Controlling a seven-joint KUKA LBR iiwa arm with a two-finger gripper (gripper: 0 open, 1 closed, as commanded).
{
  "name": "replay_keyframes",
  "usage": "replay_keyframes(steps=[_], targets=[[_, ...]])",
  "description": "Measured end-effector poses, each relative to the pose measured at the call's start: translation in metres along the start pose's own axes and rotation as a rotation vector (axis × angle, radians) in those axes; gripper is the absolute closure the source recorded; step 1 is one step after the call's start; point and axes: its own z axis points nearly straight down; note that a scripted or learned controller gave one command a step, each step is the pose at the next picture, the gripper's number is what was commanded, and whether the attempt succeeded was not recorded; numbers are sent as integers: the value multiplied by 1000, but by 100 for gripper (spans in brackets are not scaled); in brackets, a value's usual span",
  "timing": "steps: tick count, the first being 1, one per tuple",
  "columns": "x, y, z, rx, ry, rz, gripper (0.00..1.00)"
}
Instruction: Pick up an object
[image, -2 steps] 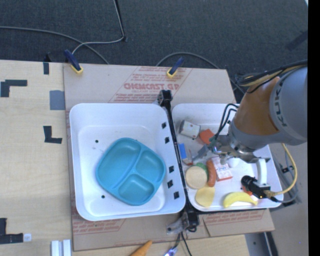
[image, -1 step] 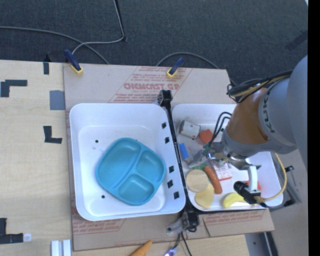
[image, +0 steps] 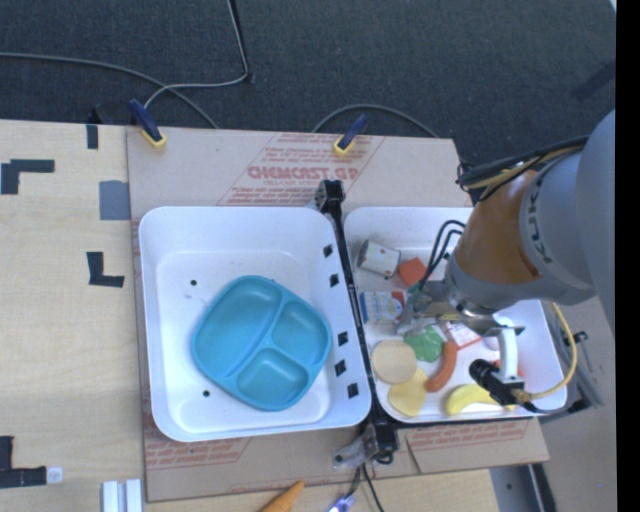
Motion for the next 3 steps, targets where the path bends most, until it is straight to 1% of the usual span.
replay_keyframes(steps=[1,2,3], targets=[[0,0,0,1,0,0,0],[-9,65,14,5,4,-3,0],[-9,65,4,5,2,-2,100]])
